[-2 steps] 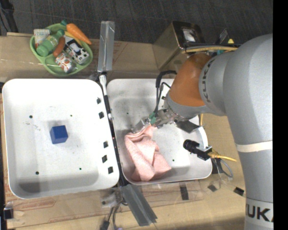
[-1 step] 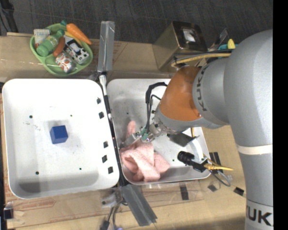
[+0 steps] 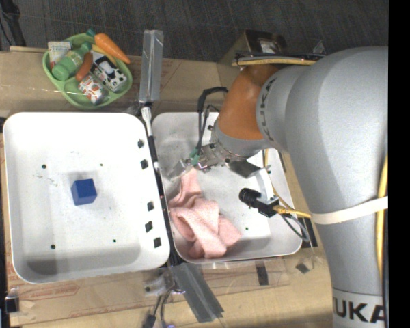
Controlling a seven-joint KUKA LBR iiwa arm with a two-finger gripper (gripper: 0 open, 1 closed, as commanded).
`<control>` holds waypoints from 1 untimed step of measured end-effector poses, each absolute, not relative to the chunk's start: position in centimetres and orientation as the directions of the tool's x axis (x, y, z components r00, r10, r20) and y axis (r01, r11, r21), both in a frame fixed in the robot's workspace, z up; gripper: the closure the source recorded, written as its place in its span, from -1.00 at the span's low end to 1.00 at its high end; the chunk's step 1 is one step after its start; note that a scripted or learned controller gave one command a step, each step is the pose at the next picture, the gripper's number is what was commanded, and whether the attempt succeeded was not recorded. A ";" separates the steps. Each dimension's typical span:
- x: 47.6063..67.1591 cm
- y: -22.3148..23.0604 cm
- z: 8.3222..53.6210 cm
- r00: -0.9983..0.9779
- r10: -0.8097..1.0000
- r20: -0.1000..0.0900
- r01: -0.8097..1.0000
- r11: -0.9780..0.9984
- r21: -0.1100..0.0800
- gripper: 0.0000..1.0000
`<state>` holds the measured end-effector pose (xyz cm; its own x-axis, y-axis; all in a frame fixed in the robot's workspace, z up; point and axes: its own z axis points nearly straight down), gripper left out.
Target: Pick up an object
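Brown counter carries two white bins: left bin holds a blue cube; right bin holds crumpled pink cloth beneath the hand, whose grip I cannot tell.

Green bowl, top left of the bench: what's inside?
The green bowl holds a heap of small toys: an orange carrot, a green bottle-like piece and a black-and-white carton lie on top. The heap covers the bowl's bottom, so anything underneath is hidden.

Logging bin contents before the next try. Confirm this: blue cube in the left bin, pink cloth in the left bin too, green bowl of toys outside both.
One slip: the camera view shows the pink cloth in the right bin, not the left. The blue cube in the left bin and the green bowl outside both stand.
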<state>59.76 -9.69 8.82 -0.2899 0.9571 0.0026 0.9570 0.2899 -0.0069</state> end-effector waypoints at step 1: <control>59.7 -9.7 9.4 -0.293 0.956 0.006 0.956 0.294 -0.013 1.00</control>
<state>59.73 -9.66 9.40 -0.2935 0.9559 0.0056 0.9559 0.2935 -0.0134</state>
